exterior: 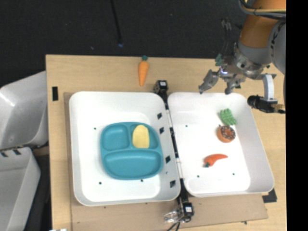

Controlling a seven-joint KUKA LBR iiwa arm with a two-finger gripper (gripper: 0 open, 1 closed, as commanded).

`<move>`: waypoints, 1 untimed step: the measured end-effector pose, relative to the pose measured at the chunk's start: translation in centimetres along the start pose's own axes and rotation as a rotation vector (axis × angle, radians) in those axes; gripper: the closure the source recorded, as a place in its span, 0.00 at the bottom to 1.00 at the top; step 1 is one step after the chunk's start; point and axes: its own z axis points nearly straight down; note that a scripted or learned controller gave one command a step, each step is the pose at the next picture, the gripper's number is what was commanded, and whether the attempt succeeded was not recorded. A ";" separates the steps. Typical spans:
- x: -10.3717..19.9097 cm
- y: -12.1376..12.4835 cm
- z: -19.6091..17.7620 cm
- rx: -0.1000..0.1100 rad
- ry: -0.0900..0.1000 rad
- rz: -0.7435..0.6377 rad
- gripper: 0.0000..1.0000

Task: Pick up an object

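While the pincer (220, 86) is hanging released over the right bin's (192, 143) far edge, a red pepper (214, 160) is lying inside.

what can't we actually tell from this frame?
- Arm: upper part cut off by the top edge of the camera view.
- Claw: small and blurred above the right bin's far rim; nothing visible between its fingers.
- Round brown item below the green piece: too small to identify.
- Cables at the bench's near edge: tangled, too small to trace.
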 end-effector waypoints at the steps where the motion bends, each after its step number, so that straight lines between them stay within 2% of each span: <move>1: 0.0 0.2 -0.8 -0.013 -0.001 -0.002 0.00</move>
